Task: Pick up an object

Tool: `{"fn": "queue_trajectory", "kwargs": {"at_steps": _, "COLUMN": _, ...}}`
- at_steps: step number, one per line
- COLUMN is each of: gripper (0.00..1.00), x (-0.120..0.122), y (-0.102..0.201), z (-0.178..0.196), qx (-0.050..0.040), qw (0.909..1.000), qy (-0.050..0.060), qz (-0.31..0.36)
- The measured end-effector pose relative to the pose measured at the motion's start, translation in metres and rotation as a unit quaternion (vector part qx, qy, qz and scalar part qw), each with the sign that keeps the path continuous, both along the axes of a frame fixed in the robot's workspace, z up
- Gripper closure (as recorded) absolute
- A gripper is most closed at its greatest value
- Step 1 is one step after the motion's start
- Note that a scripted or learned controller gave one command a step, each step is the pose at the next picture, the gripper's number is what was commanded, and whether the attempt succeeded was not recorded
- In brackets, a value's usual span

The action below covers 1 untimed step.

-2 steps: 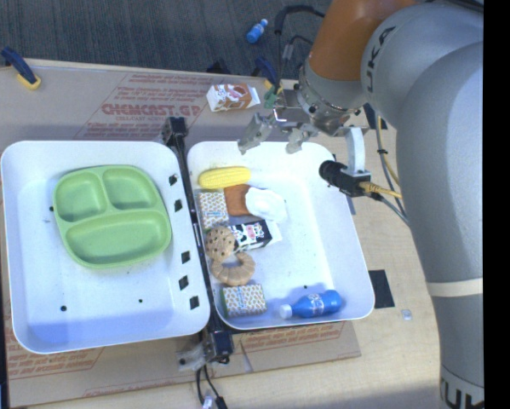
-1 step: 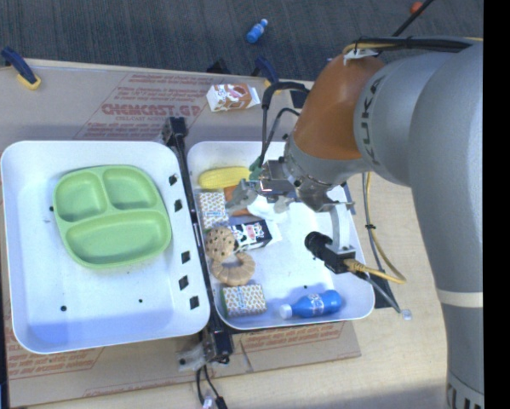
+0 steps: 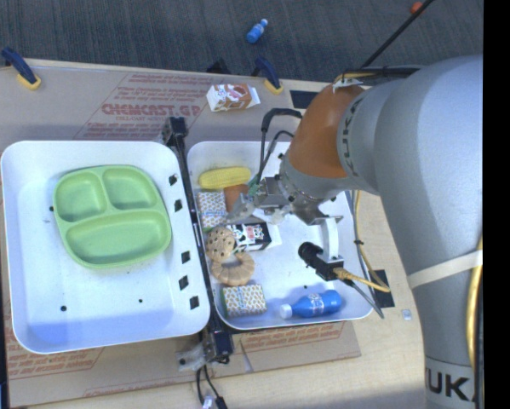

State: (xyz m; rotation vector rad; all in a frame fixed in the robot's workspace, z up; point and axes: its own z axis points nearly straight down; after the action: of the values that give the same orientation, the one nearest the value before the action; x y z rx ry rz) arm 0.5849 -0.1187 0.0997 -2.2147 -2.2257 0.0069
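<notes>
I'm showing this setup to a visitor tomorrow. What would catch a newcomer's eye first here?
The big grey arm with its orange band fills the right side, reaching down into the right bin. Next comes the green divided plate, alone in the left bin. Then the clutter in the right bin: a yellow corn cob at the top and a blue bottle near the bottom edge.

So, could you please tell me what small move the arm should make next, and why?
Probably a short, straight descent. The end effector hangs over the cluttered right bin, above the orange-brown item beside the yellow corn and the small dark card. No object shows between its fingers, so nothing looks picked yet. Whether the fingers are open I cannot tell.
</notes>
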Motion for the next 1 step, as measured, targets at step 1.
{"fn": "queue_trajectory", "kwargs": {"at_steps": 1, "gripper": 0.00, "x": -0.0139, "y": 0.0046, "z": -0.0070, "qx": -0.0006, "qw": 1.0000, "qy": -0.002, "qz": 0.000}}
